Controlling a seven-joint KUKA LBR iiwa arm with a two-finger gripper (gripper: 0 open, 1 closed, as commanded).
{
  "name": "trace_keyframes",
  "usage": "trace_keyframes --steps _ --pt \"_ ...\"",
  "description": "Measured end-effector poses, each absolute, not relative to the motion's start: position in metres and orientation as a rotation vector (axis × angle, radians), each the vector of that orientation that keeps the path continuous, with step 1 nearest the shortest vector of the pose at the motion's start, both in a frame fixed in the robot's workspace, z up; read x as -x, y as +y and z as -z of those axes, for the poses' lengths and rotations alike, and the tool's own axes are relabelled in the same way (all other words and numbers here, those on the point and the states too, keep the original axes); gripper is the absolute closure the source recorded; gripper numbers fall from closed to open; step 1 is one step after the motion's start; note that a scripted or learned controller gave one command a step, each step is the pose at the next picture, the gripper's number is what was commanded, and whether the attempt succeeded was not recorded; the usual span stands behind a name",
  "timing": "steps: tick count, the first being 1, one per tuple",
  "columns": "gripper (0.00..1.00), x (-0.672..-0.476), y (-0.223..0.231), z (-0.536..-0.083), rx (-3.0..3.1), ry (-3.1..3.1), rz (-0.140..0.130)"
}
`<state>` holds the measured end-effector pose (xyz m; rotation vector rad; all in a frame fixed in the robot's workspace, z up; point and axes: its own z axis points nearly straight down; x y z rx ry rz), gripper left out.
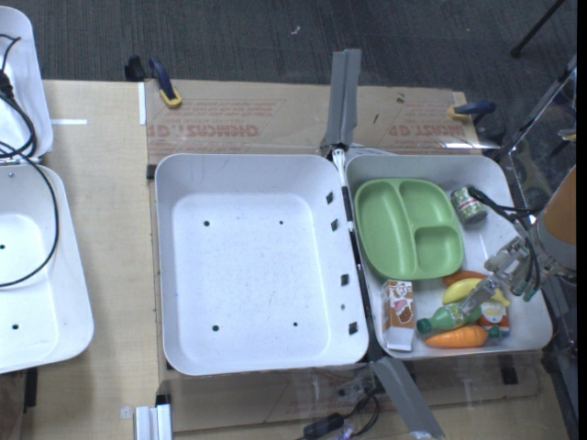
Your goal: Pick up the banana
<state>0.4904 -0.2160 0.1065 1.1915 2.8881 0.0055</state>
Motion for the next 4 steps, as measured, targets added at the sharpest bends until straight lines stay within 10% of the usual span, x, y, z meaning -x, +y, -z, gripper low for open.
trace_keyframes --steps 1,2,3,4 --pt "0.0 -0.514 -0.202 -0.1 -1.147 2.921 -0.002" --pt "1.0 -0.515 -0.202 -0.108 -1.145 2.922 -0.002" --pt "0.0 -0.515 -0.203 -0.109 -1.145 2.92 -0.002" --pt "0.0 -0.475 -0.148 -0.112 -0.874 3.024 0.006"
